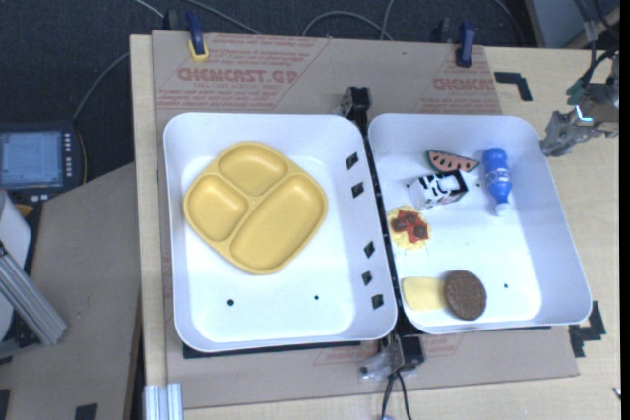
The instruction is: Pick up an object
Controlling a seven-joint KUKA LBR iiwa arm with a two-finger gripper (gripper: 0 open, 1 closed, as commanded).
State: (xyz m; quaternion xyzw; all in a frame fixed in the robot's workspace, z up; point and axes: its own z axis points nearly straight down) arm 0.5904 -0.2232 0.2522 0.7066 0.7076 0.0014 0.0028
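Reading "CHEMCAST" on the board (236, 72), claw (569, 125) state impossible to tell.

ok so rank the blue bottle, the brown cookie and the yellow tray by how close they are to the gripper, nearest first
Measured from the gripper, at the right bin's far right corner:
1. blue bottle, far right part of the right bin
2. brown cookie, near edge of the right bin
3. yellow tray, in the left bin

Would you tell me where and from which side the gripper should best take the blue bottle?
Probably across its middle from straight above: the blue bottle lies flat, long axis running up-down in the view, with bare bin floor to its right and the watermelon slice toy close on its left.
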